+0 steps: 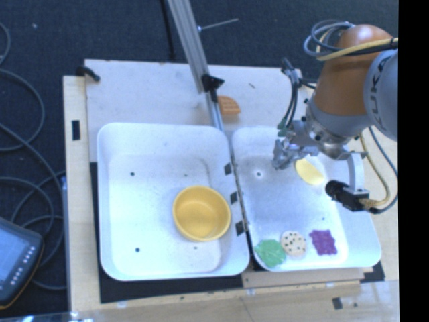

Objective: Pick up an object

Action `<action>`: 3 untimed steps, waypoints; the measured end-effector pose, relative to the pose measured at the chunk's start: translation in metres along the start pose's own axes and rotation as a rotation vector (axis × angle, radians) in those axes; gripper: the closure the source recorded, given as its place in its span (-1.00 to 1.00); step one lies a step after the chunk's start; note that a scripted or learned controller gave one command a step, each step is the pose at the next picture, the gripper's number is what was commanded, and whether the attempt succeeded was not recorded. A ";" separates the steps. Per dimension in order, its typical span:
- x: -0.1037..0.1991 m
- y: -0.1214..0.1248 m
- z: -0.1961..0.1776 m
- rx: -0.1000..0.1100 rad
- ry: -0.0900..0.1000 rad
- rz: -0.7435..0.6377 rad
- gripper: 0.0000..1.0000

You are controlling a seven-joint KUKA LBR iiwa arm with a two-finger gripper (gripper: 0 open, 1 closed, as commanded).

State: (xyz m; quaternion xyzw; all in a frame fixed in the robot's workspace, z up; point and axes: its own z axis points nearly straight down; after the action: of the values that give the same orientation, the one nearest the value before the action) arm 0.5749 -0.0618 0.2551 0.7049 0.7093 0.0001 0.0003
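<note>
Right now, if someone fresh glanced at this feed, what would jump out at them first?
Probably the yellow bowl, sitting alone in the left bin near its right wall. Next, the grey and orange arm reaching into the right bin, its end effector low over the bin's far end beside a pale yellow piece. Then a row along that bin's near edge: a green piece, a spotted cookie and a purple piece.

A yellow bowl (201, 212) is sitting upright in the left bin, toward its near right part. In the right bin, a pale yellow flat piece (310, 172) is lying at the far side, while a green piece (270, 251), a speckled round cookie (293, 243) and a purple piece (324, 241) are lying in a row along the near edge.
</note>
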 end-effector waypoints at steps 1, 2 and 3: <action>0.056 0.000 -0.007 -0.002 0.002 -0.002 1.00; 0.100 0.000 -0.007 -0.002 0.001 -0.001 1.00; 0.142 -0.003 0.000 0.002 0.001 0.000 1.00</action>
State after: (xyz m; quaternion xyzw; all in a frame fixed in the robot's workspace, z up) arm 0.5711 0.0797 0.2554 0.7050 0.7092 -0.0002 -0.0006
